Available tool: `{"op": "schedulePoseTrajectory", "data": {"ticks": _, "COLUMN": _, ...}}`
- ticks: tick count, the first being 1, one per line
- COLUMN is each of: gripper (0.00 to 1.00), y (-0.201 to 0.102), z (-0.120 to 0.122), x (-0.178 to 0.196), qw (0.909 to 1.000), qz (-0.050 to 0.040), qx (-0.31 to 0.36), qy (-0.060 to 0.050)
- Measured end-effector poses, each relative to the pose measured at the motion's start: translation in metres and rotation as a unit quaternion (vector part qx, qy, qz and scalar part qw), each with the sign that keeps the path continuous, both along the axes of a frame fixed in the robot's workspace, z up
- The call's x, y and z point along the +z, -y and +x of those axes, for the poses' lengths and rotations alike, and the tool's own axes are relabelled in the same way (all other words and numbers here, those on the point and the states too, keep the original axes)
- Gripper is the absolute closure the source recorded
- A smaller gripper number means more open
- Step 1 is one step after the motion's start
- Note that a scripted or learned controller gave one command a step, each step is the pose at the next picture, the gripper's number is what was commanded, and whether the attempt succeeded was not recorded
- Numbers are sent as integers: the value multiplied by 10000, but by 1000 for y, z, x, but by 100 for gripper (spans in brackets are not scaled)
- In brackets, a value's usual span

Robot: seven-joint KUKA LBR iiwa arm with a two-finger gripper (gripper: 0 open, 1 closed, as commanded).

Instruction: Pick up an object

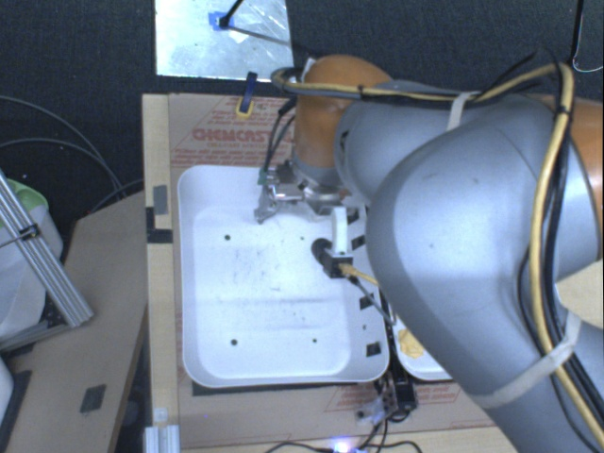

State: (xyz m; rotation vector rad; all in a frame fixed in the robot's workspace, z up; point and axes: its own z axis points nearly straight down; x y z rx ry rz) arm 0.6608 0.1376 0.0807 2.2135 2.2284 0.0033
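My gripper (268,203) hangs low over the far part of the left white bin (236,352), close to its back wall. I see nothing between or under its tips. The grey arm (472,215) with its orange band (326,111) reaches in from the right and hides nearly all of the right bin (429,371). In the small corner of that bin that shows lies a yellow object (412,345), partly under the arm.
Both bins rest on a brown cardboard sheet (217,135). A shiny foil sheet (222,22) lies on the dark cloth behind it. An aluminium frame (42,272) stands at the left. A small blue and yellow clip (247,97) sits on the cardboard's far edge.
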Motion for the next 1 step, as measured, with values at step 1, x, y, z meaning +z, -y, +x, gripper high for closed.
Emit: {"op": "schedulePoseTrajectory", "data": {"ticks": 1, "gripper": 0, "y": 102, "z": -75, "x": 111, "qw": 10000, "qz": -5, "qx": -49, "qy": 45}}
